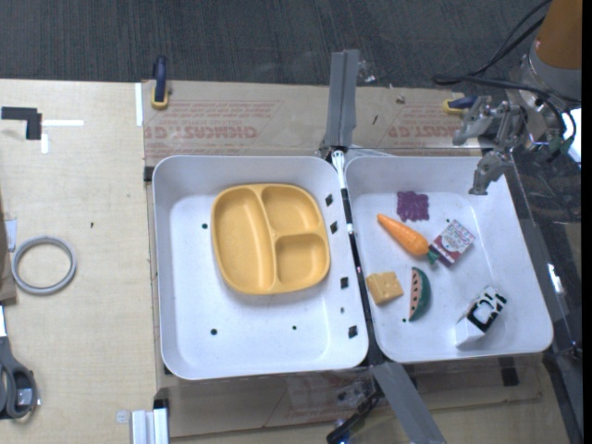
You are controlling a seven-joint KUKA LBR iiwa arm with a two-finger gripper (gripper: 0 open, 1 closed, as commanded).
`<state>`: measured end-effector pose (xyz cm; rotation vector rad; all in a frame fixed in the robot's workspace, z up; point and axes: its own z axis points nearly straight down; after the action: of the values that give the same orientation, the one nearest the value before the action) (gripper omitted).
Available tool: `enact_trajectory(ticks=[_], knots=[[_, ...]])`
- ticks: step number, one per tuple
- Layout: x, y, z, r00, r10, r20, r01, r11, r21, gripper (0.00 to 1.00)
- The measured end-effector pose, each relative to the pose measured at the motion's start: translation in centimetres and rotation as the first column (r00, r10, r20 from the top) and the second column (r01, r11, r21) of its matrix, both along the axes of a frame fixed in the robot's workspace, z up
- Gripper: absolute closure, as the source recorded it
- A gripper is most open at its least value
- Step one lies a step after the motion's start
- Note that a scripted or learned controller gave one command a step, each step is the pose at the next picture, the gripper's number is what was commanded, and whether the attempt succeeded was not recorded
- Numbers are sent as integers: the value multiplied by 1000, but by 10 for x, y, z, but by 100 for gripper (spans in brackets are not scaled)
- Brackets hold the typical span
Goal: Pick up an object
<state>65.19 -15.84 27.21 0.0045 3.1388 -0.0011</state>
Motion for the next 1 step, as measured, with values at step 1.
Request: enact_trajectory(ticks=[1], knots=[[-11, 1, -154, 993, -120, 0, 120, 993, 1, 0]])
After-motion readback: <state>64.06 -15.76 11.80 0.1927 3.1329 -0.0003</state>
